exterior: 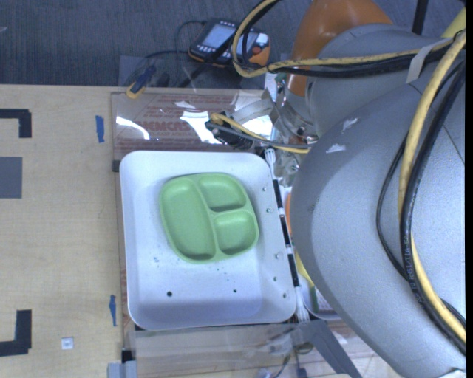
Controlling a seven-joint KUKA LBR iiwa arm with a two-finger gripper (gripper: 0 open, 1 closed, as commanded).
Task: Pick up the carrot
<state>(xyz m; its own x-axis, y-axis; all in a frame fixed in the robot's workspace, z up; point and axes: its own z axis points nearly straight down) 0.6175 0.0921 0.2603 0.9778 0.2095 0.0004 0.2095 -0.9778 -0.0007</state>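
Closest to lens: huge grey arm (384,221) blocking the right half, black and yellow cables (406,229) strung over its shell. Orange band (332,22) up top, then wrist hardware (284,111) of metal brackets and wires pointing down-left. Gripper somewhere under that bulk; open or closed, cannot tell.

Left of the wrist end: white bin (148,295), fully visible, right wall tucked against the arm. Inside, lying flat, green divided plate (211,218) with one long compartment and two small ones, sitting upper-centre. A few dark specks on the bin floor below the plate.

Carrot: position cannot be told. Only a thin orange sliver (287,214) at the arm's edge, just right of the bin's wall; too little to say whether carrot or not.

Beyond the wrist, at the back: black handheld device (220,38) with cords. Glossy clear sheet (177,118) just behind the bin.

Far left, well apart from the arm: pale wood tabletop (52,221) with black corner marks and blue tape strips (100,129).
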